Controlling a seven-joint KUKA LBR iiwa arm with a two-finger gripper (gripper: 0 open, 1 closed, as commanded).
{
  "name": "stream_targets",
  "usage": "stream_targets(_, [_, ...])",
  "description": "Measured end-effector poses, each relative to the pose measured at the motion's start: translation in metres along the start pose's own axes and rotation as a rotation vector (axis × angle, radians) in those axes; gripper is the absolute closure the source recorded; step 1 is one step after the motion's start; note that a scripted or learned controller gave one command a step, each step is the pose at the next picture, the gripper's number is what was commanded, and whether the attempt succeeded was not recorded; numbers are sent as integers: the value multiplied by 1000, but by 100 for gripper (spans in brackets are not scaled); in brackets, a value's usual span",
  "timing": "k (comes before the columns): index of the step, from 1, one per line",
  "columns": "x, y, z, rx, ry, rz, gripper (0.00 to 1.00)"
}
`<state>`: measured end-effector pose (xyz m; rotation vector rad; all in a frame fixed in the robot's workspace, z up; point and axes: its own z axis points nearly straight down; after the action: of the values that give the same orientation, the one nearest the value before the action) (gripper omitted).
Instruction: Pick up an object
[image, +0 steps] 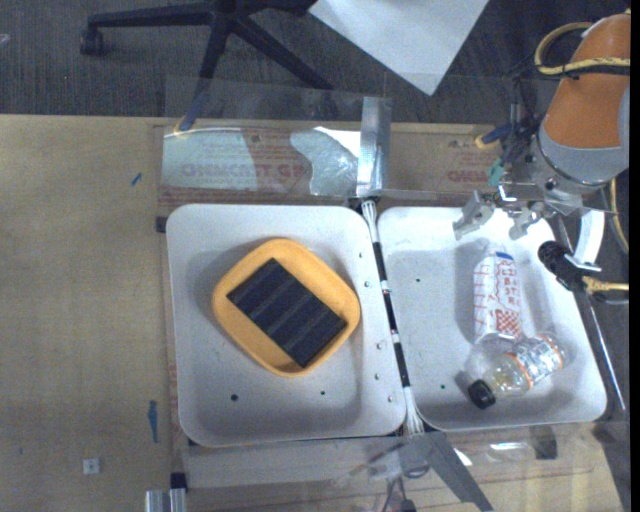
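Wooden bench (80, 300) bearing two white bins. Gripper (495, 212) is hovering over right bin (430, 300), fingers spread, holding nothing. Plastic bottle (505, 325) is lying just below it, cap toward the front. Judgement: descending squarely over the labelled middle, then closing across its width.

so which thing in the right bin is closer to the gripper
The white tube with red print. Its upper end lies just below the gripper, while the clear bottle with the black cap lies farther down, near the bin's lower edge.
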<state>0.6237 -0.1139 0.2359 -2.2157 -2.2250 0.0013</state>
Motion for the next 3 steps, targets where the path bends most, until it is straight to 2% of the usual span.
stream_targets(1, [-70, -6, 112, -5, -3, -109, 0])
stream_targets(2, [-57, -28, 143, -18, -6, -231, 0])
stream_targets(3, [-38, -31, 77, -4, -2, -151, 0])
